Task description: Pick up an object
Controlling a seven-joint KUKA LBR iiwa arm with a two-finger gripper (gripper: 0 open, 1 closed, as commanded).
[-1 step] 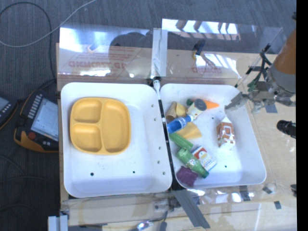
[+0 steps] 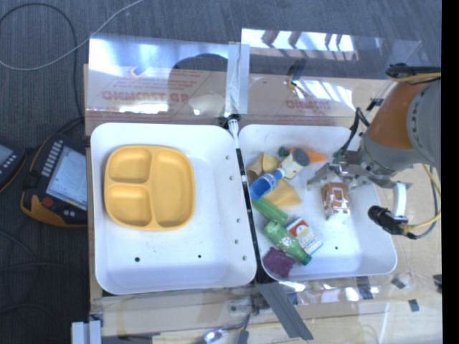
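Grey arm with orange band [image 2: 401, 124] enters right-hand shallow white bin [image 2: 358, 260] from right, partly cut off by frame edge. Jaws [image 2: 337, 180] sit directly above brown-and-white crinkled snack packet [image 2: 336, 199]; packet top touches or is hidden by them, contact unclear. Jaws' opening: cannot tell, metal parts blur together. Left of packet: clutter of blue bottle [image 2: 262, 185], green bottle [image 2: 285, 241], purple item [image 2: 278, 262], overlapping, hard to separate. Yellow divided plastic plate [image 2: 150, 186] in left-hand bin [image 2: 172, 267].
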